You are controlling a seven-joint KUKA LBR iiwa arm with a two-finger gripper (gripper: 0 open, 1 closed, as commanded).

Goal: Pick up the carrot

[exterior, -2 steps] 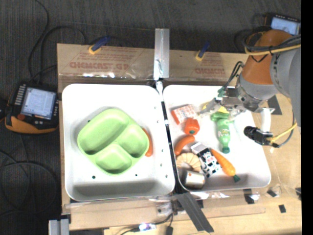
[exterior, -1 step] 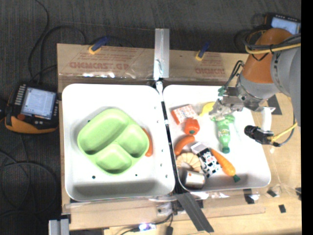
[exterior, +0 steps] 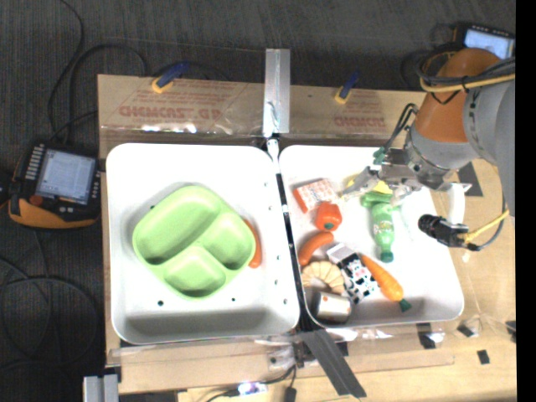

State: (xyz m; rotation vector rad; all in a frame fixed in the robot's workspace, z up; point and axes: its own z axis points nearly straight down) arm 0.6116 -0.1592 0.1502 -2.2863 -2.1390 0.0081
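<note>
**A:** Start big: what's on the bench?

**B:** Two white bins. The left bin (exterior: 126, 308) holds a green divided tray (exterior: 194, 239). The right bin (exterior: 435, 300) holds a clutter of toy food, and the arm (exterior: 465, 115) reaches over its upper right corner.

**A:** And the gripper?

**B:** The gripper (exterior: 381, 182) hangs above a green bottle (exterior: 383, 224), with nothing visibly between its fingers. Whether they stand apart or together, I cannot tell.

**A:** Where's the carrot?

**B:** The carrot (exterior: 383, 279) lies low in the right bin, slanted, touching a black-and-white carton (exterior: 358, 280), well apart from the gripper.

**A:** So which step?

**B:** The approach, I judge; no grasp yet. The next move calls for travelling down-bin past the bottle, aligning across the carrot's slant, and descending clear of the carton.
</note>
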